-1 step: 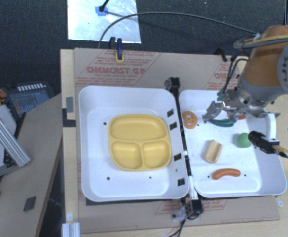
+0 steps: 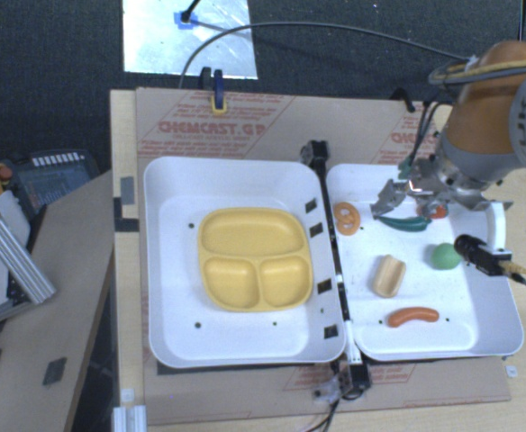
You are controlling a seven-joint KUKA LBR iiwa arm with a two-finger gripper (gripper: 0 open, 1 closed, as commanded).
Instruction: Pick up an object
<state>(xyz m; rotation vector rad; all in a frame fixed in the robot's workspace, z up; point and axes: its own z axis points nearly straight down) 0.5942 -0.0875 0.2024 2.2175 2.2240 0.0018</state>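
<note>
Gripper (image 2: 405,207) near right bin's (image 2: 497,336) far edge

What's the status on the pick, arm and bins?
Gripper low over right bin, by teal piece. Nothing seen held. Sausage, bread roll, green ball unobstructed.

The grey arm (image 2: 506,106) enters from three o'clock, bent downward at its orange band, its pincer (image 2: 405,203) pointing toward nine o'clock.
</note>
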